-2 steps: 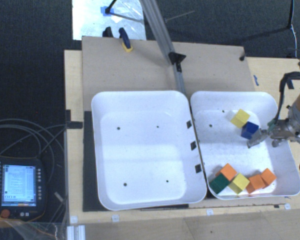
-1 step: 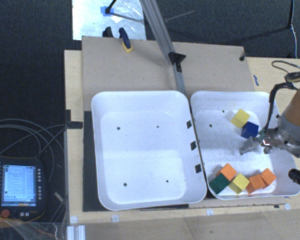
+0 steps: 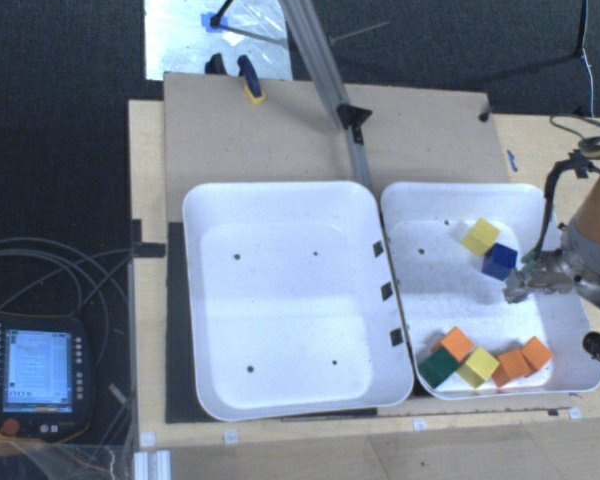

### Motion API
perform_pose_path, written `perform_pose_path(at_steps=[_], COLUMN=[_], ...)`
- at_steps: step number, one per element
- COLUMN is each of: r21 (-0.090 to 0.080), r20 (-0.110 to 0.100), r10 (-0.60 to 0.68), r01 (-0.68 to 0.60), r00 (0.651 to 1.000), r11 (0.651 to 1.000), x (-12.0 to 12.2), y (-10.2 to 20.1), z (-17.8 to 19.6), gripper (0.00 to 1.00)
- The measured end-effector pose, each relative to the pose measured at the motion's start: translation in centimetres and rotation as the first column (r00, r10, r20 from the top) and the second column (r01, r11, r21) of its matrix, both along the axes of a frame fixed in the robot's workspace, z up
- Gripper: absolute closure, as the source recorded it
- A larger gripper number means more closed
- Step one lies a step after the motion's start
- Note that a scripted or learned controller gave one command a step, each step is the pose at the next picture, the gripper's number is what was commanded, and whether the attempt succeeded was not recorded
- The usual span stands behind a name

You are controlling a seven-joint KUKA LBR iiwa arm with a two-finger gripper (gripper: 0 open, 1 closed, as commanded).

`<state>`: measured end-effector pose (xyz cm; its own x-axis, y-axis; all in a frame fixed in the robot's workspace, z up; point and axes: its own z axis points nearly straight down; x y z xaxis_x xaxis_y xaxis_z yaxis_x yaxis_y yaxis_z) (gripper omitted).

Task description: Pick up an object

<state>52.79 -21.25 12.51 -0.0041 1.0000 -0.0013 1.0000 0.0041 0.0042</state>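
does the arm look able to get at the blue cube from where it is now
Probably yes. The gripper sits just right of the blue cube in the right bin, with nothing between them. The yellow cube touches the blue one's upper left, which could crowd a grasp.

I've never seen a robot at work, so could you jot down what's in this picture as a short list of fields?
Bins: two white bins side by side; left bin, right bin
Upper blocks: yellow block and blue block, touching
Lower cluster: green block, yellow cube and three orange blocks
Gripper: gripper just right of the blue block
Holding anything: not that I can see
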Motion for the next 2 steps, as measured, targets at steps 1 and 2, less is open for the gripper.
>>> perform_pose_path(at_steps=[1, 2], r21=[-0.001, -0.001], r20=[0.002, 0.002], r10=[0.001, 0.0], r01=[-0.001, 0.0], r00=[1.0, 1.0], r11=[1.0, 1.0], x=[0.0, -0.1], y=[0.4, 0.0], z=[4.5, 8.9], gripper=[1.0, 1.0])
